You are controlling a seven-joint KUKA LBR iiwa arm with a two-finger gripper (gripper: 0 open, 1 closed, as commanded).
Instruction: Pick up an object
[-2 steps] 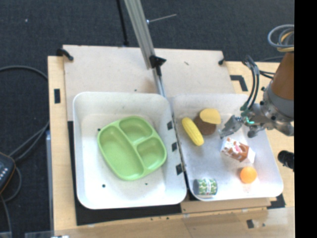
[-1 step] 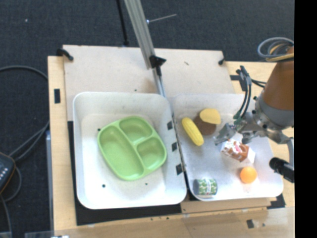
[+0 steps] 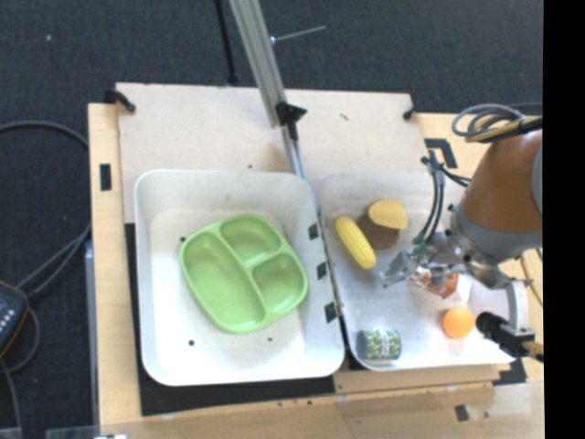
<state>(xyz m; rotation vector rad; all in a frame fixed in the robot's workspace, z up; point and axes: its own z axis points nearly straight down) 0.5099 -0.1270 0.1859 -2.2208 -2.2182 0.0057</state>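
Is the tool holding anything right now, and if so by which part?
Cannot be told. The tool is low in the right bin, beside the corn and a reddish packet; nothing is visibly gripped.

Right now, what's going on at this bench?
The arm reaches in over the right bin, its gripper low near the middle, beside a corn cob and a yellow-topped brown item. An orange ball and a small can lie nearer the front. The left bin holds a green tray. No grasp is visible.
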